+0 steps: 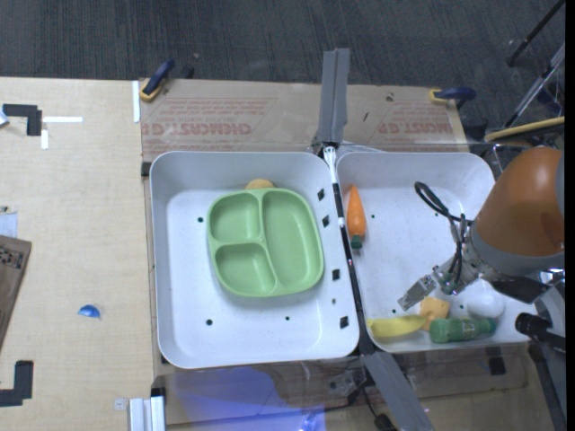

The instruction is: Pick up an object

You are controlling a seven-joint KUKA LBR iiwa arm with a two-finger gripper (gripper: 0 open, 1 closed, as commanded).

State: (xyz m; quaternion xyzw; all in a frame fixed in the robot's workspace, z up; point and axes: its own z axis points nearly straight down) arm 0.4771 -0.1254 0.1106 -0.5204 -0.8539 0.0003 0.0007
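Observation:
In the right bin (395,173) several toy foods lie near the front wall: a yellow banana (397,327), a small orange-yellow piece (434,309), a green bottle-like toy (461,329) and a white object (485,303). A carrot (356,214) rests against the bin's left wall. My gripper (429,287) hangs low over the front right of this bin, just above and left of the orange-yellow piece, close to the banana. Nothing shows between its fingers.
The left bin (171,268) holds a green divided plate (266,241) with a small yellow item (260,184) peeking from behind its far rim. A black cable (435,200) loops over the right bin. The arm's orange band (528,203) covers the bin's right wall.

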